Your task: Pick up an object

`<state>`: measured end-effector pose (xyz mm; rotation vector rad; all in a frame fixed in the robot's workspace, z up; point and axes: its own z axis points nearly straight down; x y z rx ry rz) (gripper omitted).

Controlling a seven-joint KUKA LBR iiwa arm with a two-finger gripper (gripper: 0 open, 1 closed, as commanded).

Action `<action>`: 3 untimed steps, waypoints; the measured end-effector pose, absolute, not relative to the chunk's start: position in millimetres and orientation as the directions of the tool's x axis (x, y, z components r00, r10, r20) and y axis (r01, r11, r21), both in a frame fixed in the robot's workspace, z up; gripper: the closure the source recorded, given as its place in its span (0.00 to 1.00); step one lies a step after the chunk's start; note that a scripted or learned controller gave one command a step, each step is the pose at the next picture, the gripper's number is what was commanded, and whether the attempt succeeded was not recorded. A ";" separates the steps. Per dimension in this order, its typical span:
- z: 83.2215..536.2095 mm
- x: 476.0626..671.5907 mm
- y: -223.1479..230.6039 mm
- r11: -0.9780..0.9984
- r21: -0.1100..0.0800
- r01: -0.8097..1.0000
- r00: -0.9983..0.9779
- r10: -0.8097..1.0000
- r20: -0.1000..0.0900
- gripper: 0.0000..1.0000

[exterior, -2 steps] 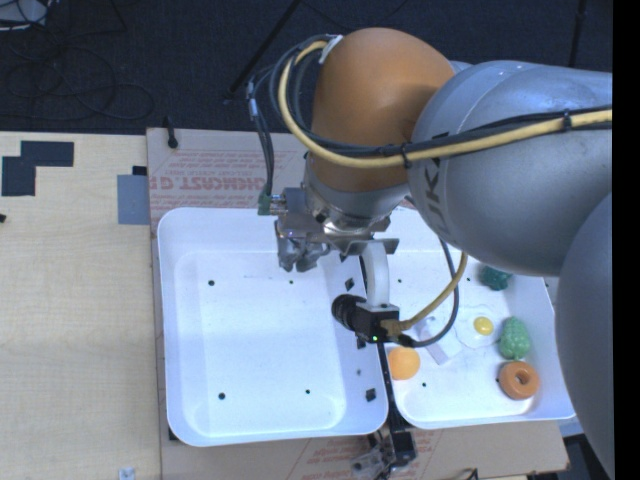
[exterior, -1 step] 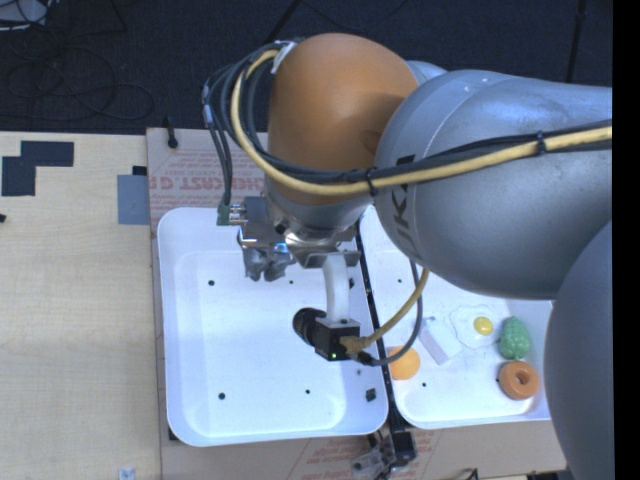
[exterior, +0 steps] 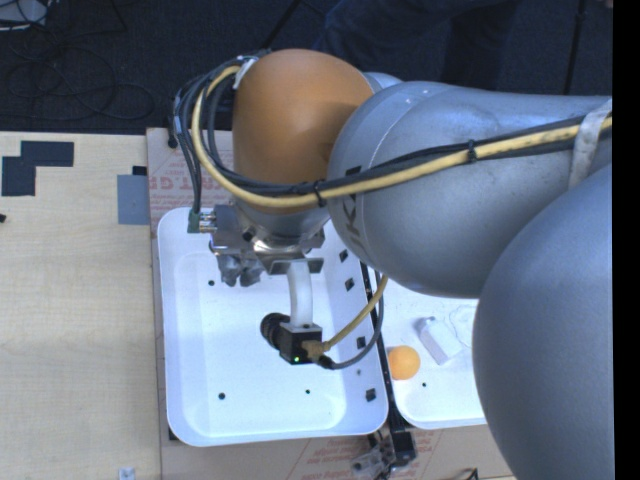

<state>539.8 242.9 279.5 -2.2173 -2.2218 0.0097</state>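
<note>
Pale wooden bench top (exterior: 80,318) carries both bins, with a sheet of printed cardboard (exterior: 168,183) showing just past the far rim of the left white bin (exterior: 200,368).

The gripper (exterior: 243,266) hangs over the far half of that left bin, tucked under the orange band (exterior: 300,108) of the arm (exterior: 450,198). From this slant I cannot tell whether it is released or clenched, and nothing can be seen in its grasp. I judge the pick as not yet made: the tool is low over the left bin, but lifting an object is all still ahead.

Outward from the tool, the floor of the left bin around it shows bare white with a few small dark specks. The likely things to pick lie to the right of the left bin, in the right bin (exterior: 440,408): an orange ball (exterior: 404,363) close to the shared wall, and a small white block (exterior: 432,340) just beside it, farther back. Both sit well apart from the gripper.

The wall between the two bins stands in the way, and the arm's bulk covers much of the right bin. Left of the left bin, dark flat patches (exterior: 130,198) mark the bench.
</note>
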 end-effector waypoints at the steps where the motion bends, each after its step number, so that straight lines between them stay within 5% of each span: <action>1: 457.2 522.2 243.1 0.003 0.010 1.000 -0.003 1.000 0.005 1.00; 2: 517.0 578.3 243.5 0.000 0.005 1.000 0.000 1.000 0.000 1.00; 3: 417.1 560.5 181.3 -0.006 -0.014 1.000 0.006 1.000 -0.006 1.00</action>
